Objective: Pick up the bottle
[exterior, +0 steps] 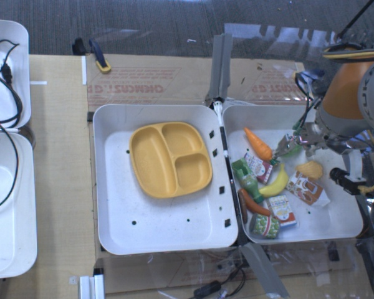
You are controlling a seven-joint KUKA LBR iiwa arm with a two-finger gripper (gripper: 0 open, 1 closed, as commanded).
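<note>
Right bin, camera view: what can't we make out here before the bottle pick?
- Bottle: no item in the right bin reads clearly as one; the green thing left of the banana is too small to tell.
- Gripper: blurred, lost against clutter near the carrot; jaws' state unclear.
- Arm: cut off by the right edge.
- Pouch labels: too small to read.

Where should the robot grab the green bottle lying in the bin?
Probably around its middle, coming straight down from above. The green bottle lies flat beside the right bin's left wall, with a snack pack crowding its other side, so gripping across its narrow width seems best.
</note>
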